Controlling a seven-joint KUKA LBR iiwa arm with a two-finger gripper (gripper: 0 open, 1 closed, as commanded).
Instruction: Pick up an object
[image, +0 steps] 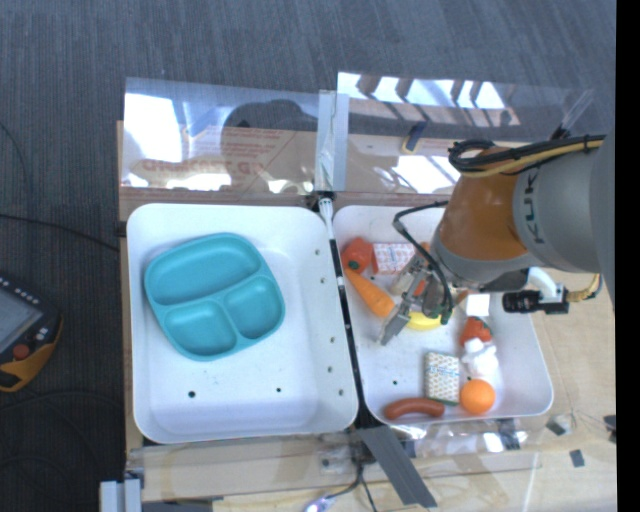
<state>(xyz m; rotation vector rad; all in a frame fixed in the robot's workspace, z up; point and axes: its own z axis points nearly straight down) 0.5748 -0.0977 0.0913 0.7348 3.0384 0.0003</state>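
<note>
Grey carpet behind — arm (540, 215) lettered "KU".

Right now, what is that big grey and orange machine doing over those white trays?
A grey robot arm with an orange band reaches into the right white bin, which holds toy food. Its gripper is down among the items, beside an orange plastic carrot and a small yellow piece; nothing is visibly lifted. An orange ball and a red sausage lie nearer the front. The left white bin holds a teal divided plate.
</note>
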